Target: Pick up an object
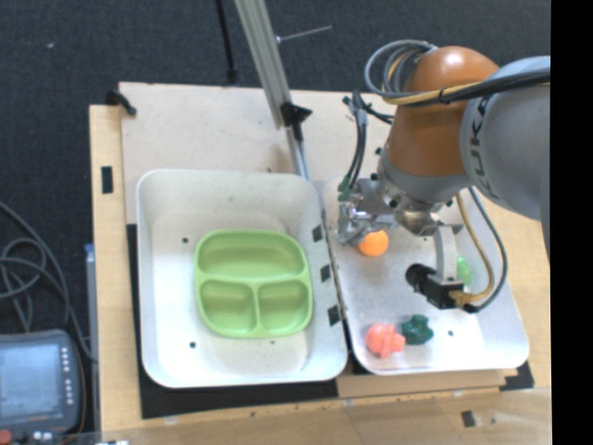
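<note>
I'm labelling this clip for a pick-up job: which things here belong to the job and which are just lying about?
Job:
- claw, low in the right bin
- orange ball, just beside the claw
- pink toy and dark green toy, other candidates

Lying about:
- green divided plate in the left bin

Green tray (252, 282), orange ball (374, 243), pink toy (384, 339) (dark-green one (418, 328) beside).
</note>
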